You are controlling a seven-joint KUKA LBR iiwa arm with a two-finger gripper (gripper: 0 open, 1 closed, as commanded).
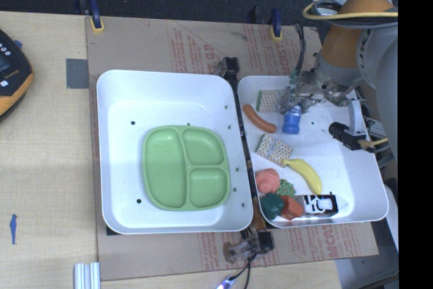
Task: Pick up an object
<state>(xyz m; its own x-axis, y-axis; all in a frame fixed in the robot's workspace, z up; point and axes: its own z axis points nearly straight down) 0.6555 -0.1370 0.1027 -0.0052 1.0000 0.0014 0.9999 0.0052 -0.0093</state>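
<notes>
Claw [292,107] of the arm [348,37] reaches down into the right bin [365,172], over a blue bottle [291,122]. Its state I cannot tell.

Green tray [184,167], yellow banana [306,174]

Fixed overhead cam; slanted; both bins [108,145]

Desk [47,166]: light wood. Brown cardboard sheet [169,44] lies on it, clamped at 12 o'clock edge. Two white bins on the sheet: left bin [115,98] at centre, right bin [369,179] touching it at 3 o'clock. Grey tape patch [76,73] at 9 o'clock.
</notes>
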